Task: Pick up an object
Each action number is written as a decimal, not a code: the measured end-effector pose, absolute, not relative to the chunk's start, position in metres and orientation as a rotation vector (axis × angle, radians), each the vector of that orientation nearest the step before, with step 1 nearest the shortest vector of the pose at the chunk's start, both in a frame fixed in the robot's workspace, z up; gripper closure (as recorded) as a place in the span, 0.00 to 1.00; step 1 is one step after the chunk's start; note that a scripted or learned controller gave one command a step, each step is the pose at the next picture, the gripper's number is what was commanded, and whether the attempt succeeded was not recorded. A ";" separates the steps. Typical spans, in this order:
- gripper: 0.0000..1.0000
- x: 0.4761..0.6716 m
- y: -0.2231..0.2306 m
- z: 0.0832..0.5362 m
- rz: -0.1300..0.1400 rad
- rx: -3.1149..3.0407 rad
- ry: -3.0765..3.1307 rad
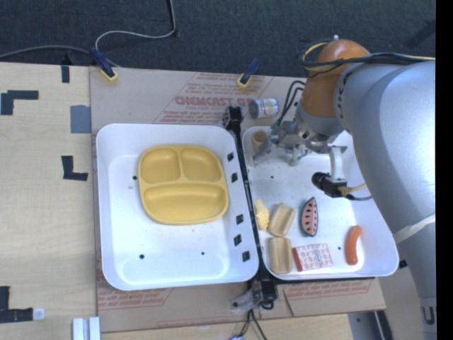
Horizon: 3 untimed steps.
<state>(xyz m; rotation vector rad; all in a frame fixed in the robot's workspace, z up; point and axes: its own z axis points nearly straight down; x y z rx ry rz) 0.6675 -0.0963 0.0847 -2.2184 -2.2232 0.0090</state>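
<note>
- Camera view: the tool (277, 146) hangs low over the upper left corner of the right bin (368, 264), near a small yellowish cup (259, 139).
- Whether it is open, closed or gripping is impossible to tell.
- Toy foods lie lower in that bin: watermelon slice (308, 217), sausage (352, 244), bread pieces (280, 219).

Single fixed camera above bench (49, 190), slanted downward, both bins (117, 261) framed
</note>
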 end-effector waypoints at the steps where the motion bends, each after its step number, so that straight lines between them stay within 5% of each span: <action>1: 0.00 0.668 -0.096 0.085 0.009 -2.217 -2.224; 3: 0.00 0.668 -0.096 0.085 0.009 -2.218 -2.224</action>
